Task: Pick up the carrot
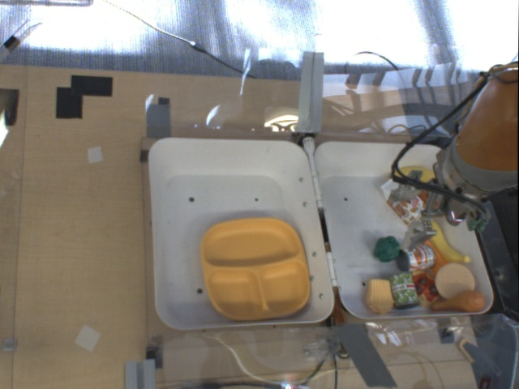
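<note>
Nearest the lens, along the front wall of the right bin (349, 217), sit a yellow corn piece (377, 296), a green block (404, 290) and an orange drumstick-shaped toy (464, 301), with broccoli (388, 248) just behind. I cannot pick out the carrot for certain; it may lie hidden in the clutter under the arm. The gripper (422, 229) hangs over that pile, whether its jaws are spread or pressed together I cannot tell, so the pick looks not yet done.

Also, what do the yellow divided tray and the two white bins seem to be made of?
The yellow divided tray looks like moulded plastic, matte to satin: one even colour, with rounded ridges between its compartments. The white bins, left and right, also look like plastic, smooth with soft rounded corners, though thin painted metal cannot be ruled out.
</note>
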Controlling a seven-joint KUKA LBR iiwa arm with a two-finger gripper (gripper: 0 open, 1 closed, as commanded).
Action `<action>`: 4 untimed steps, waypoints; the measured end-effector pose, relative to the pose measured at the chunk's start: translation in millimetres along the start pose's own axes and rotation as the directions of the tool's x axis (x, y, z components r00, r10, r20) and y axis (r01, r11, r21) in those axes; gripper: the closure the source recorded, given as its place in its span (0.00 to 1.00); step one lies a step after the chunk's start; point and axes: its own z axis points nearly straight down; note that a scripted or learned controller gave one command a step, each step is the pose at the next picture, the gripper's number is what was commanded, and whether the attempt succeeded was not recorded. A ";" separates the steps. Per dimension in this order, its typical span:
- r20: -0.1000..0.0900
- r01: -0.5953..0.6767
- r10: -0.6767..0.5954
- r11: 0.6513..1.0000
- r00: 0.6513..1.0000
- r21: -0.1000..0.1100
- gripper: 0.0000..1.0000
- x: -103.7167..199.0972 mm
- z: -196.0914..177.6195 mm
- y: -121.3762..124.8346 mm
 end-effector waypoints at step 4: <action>0.005 0.336 -0.336 0.942 0.942 0.006 1.00 58.4 -80.5 -25.0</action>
